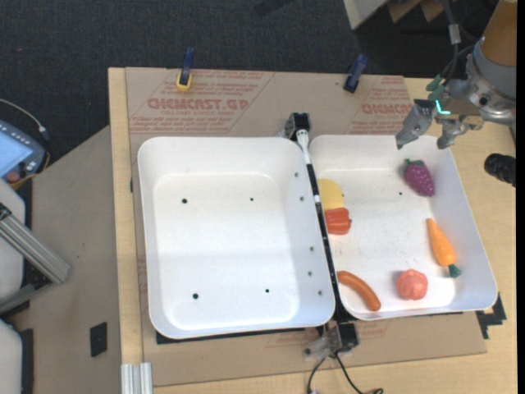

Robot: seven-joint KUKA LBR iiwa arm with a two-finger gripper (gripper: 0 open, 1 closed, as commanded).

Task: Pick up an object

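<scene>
**Pincer parted above the right bin, nothing taken yet**

I see the pincer hanging over the far rim of the right bin, at about one o'clock from that bin's middle. Its two fingers stand apart and nothing sits between them, so I read it as released and empty.

The nearest candidate is the purple grape bunch, lying in the bin just toward five o'clock from the pincer. If I had to judge, that is the likeliest target. Its lumpy, rounded form could roll or squirt sideways if the fingers close off-centre. It also lies near the bin's right wall, so a finger could strike the rim on the way down.

The other pieces lie farther along: the carrot at four o'clock in the bin, the red tomato-like fruit at five, the sausage at seven. A yellow piece and a red pepper-like piece press against the left wall at nine o'clock, awkward for any finger to get behind.

The left bin shows bare white floor.

Hard to make out: the arm is cut off at the frame's right edge, so I cannot judge its height above the bin floor. The yellow piece's kind is unclear.
</scene>
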